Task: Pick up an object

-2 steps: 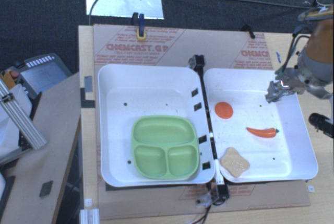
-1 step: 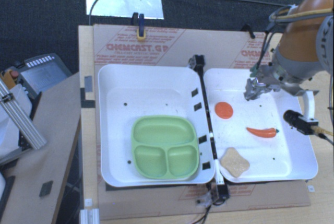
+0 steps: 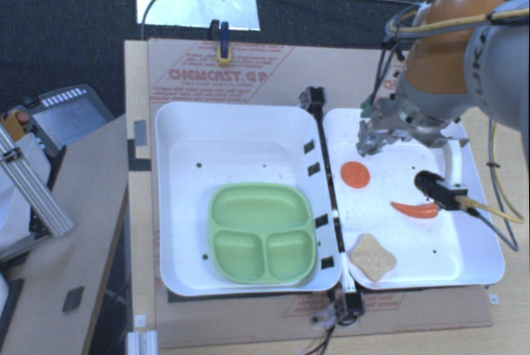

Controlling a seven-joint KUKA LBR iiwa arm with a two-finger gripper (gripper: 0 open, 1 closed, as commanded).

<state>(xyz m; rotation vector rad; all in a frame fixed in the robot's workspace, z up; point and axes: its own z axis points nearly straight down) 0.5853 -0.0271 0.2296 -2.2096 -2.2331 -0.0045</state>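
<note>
Gripper (image 3: 369, 143) hangs over the right bin (image 3: 468, 258), far-left part, close to the wall shared with the left bin (image 3: 224, 142). Can't tell from this angle if it is open or shut. All three loose items lie flat on the right bin floor. The disc (image 3: 355, 175), orange-red and round with no long axis, sits just in front of the gripper and slightly toward the shared wall, apart from it. The pepper (image 3: 414, 209) is red-orange and slim, mid-bin. Its long axis runs roughly left-right in view, tilted a little, with the thin pointed tip toward the disc and the thicker end toward the bin's right side. Disc and pepper are near each other, not touching. The bread (image 3: 372, 257), a tan, rounded lump, sits at the near-left corner, close to the shared wall and the front rim, apart from the pepper. Open floor: the near-right part of the right bin is bare, and so is the far strip behind the gripper. The disc has clear floor all round, and the pepper has clear floor on its near side. The arm (image 3: 451, 39), with its orange band, comes in over the right bin's far-right corner. In the left bin a green divided plate (image 3: 262, 232) rests in the near half, its right edge close to the shared wall, and the far half is bare white floor.
</note>
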